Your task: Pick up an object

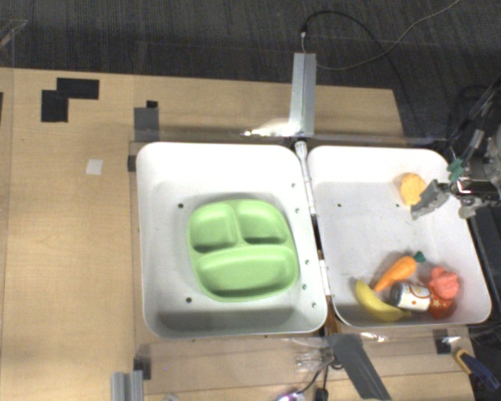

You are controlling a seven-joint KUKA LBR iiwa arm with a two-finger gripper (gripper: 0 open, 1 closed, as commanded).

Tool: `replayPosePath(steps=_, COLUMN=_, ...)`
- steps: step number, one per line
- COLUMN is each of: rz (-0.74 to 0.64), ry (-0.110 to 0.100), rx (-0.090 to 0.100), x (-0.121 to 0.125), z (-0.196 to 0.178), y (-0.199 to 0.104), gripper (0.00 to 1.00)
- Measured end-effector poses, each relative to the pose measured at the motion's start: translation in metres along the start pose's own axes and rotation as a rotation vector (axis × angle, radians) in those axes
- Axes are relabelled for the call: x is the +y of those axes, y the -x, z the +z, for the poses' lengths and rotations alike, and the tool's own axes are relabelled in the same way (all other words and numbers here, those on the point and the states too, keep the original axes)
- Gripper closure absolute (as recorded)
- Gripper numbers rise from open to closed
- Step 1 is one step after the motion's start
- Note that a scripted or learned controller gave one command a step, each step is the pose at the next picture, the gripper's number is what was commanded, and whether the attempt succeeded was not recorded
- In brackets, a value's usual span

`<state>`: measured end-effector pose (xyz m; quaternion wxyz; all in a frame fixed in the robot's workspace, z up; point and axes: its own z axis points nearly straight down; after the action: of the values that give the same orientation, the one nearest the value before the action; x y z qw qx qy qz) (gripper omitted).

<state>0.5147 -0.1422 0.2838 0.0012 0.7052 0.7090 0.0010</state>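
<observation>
In the right bin (359, 215), a small yellow-orange item (411, 188) lies near the far right corner. A banana (374, 301), a carrot (397, 271), a small labelled bottle (413, 295) and a red strawberry-like toy (443, 284) are clustered in the near right corner. My gripper (446, 202) hangs at the bin's right edge, just right of the yellow-orange item. Its fingers (426, 199) are spread open with nothing between them.
A green divided plate (242, 249) lies in the left bin (163, 224). A grey metal post (304, 94) stands behind the seam between the bins. A black cable (359, 32) runs across the dark floor beyond the bench.
</observation>
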Motion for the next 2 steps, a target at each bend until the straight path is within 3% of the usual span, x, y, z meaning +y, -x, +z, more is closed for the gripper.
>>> replayPosePath(steps=1, rz=0.137, ry=-0.003, rx=0.001, x=-0.028, z=0.173, y=0.005, gripper=0.0)
replayPosePath(steps=2, rz=0.137, ry=0.006, rx=0.0, x=-0.024, z=0.16, y=0.006, gripper=1.0)
